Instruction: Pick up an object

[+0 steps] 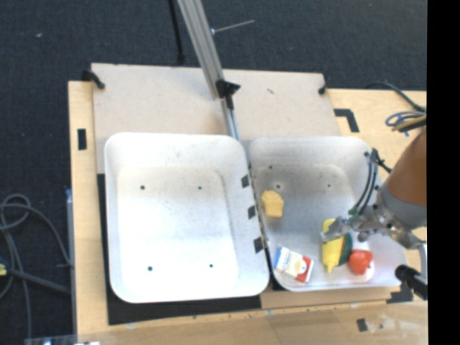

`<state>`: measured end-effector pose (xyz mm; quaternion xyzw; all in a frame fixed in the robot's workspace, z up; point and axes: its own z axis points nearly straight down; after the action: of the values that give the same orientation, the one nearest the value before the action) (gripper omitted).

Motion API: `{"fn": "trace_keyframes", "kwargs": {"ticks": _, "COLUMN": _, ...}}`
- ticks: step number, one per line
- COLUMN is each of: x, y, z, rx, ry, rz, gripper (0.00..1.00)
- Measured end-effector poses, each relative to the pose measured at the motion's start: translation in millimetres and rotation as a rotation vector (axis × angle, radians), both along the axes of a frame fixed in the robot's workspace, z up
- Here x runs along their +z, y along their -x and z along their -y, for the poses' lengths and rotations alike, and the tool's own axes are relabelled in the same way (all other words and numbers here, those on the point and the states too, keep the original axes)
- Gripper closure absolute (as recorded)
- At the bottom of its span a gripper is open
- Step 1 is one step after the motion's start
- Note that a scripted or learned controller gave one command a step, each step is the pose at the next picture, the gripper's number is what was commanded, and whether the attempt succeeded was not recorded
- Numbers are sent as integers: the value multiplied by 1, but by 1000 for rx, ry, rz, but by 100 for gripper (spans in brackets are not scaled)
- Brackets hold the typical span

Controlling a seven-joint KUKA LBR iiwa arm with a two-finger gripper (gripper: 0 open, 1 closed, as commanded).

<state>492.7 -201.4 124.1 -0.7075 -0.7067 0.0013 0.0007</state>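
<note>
I see the two-finger gripper [343, 230] low in the right white bin [302, 157], just above the long yellow plastic object [332, 252]; its long axis runs near-far. Opening: cannot tell.

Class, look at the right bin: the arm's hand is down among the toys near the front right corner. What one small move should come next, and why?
Probably a short lowering of the hand onto the yellow banana-shaped toy. The hand sits right at that toy's upper end, and nothing shows between its fingers. The red round toy lies close beside, so a wider sweep might knock it.
</note>
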Motion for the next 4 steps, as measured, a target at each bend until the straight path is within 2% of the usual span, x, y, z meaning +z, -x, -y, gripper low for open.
{"fn": "trace_keyframes", "kwargs": {"ticks": 1, "x": 18, "y": -4, "z": 3, "rx": -7, "ry": 5, "rz": 15, "gripper": 100}}
{"fn": "trace_keyframes", "kwargs": {"ticks": 3, "x": 140, "y": 2, "z": 2, "rx": 5, "ry": 4, "rz": 13, "gripper": 100}}
{"fn": "trace_keyframes", "kwargs": {"ticks": 4, "x": 174, "y": 0, "z": 3, "rx": 6, "ry": 2, "rz": 9, "gripper": 100}}
